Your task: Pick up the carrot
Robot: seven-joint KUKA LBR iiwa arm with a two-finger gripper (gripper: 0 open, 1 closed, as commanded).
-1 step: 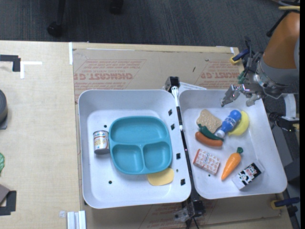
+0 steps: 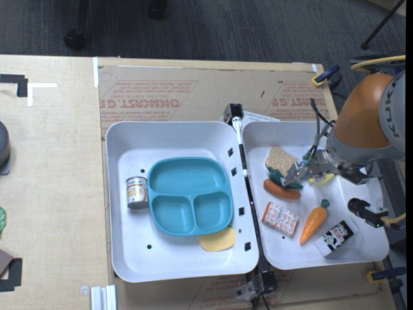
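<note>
Camera view: carrot (image 2: pixel 313 224) below-right of the jaws, apart.

Carrot (image 2: pixel 313 223) in right bin (image 2: pixel 368 250), divided tray (image 2: pixel 191 196) in left bin (image 2: pixel 122 250).

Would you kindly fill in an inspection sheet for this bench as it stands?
Surface: two white bins, left bin, right bin, on cardboard.
Job's things: carrot lying free in the right bin.
Clutter: sausage, patterned packet, black-and-white carton, cracker-like piece; left bin has a blue tray, small can, yellow disc.
Grippers: gripper low above the sausage, apart from the carrot.
Cables: black cable by the wrist.
Surroundings: dark carpet, chair base.
</note>
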